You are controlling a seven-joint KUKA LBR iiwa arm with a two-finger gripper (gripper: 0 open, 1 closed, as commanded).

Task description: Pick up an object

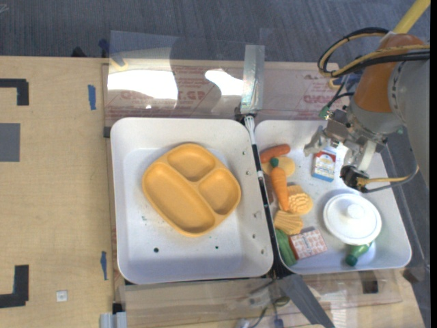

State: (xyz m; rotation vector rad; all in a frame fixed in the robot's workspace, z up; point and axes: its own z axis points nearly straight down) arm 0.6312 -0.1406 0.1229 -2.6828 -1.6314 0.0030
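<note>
The gripper [339, 149], its two fingers spread apart, hangs over the small carton [325, 165] in the right bin [396, 248], one finger to each side and nothing clamped between them. The lift has not begun (by the look of it, closing on the carton comes next). Beyond the carton lie a carrot [279, 186], a sausage [274, 152], crinkled chips [298, 201] and a white lidded pot [351, 217]. The left bin [130, 251] bears a yellow divided plate [191, 188].
</note>
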